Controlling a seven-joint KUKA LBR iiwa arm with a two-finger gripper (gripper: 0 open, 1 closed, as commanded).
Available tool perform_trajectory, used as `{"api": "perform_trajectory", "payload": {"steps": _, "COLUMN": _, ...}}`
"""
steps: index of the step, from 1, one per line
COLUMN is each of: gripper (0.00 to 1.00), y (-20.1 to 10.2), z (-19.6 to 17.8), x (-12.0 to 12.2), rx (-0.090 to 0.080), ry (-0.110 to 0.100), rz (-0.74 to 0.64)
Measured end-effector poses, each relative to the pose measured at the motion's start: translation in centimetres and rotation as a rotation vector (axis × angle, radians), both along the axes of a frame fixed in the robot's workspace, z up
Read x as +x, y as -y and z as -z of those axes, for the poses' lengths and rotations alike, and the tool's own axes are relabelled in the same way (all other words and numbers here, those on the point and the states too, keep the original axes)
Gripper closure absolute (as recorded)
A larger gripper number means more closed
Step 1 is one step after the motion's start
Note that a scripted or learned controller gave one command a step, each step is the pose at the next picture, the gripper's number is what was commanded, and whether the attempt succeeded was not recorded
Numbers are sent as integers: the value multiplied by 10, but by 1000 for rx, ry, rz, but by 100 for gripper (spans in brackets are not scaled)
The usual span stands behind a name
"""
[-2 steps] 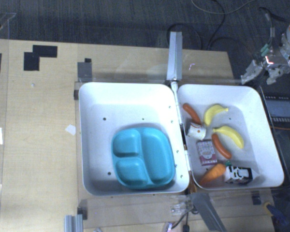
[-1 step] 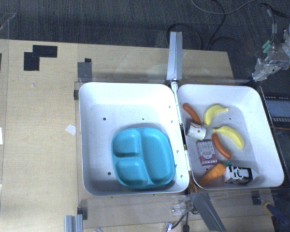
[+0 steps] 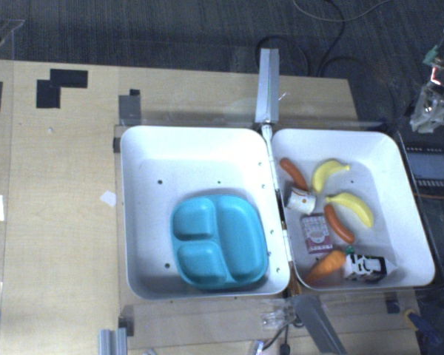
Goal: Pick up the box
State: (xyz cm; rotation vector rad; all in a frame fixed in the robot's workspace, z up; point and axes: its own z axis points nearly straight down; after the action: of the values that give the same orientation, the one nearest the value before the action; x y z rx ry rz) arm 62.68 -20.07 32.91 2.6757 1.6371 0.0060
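Camera view — box [image 3: 316, 231] among right-bin food

Robot lab: bench [image 3: 52, 198], white bins [image 3: 144, 154], floor cables [image 3: 333, 6].

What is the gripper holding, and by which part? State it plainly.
Nothing that can be seen. The gripper hangs outside the right bin, while the box lies inside it, well apart.
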Motion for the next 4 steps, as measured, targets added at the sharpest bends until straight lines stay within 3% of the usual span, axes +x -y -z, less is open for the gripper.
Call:
{"api": "perform_trajectory", "payload": {"steps": 1, "gripper": 100, "y": -2, "z": -12, "x": 2, "rx": -3, "ry": 5, "rz": -9}}
{"api": "perform_trajectory", "payload": {"steps": 2, "gripper": 0, "y": -2, "z": -12, "x": 2, "rx": -3, "ry": 5, "rz": -9}}
{"api": "perform_trajectory", "payload": {"steps": 3, "gripper": 100, "y": -3, "z": -24, "x": 3, "rx": -5, "ry": 9, "rz": -19}}
{"api": "perform_trajectory", "payload": {"steps": 4, "gripper": 100, "y": -20, "z": -70, "x": -18, "rx": 1, "ry": 0, "rz": 110}}
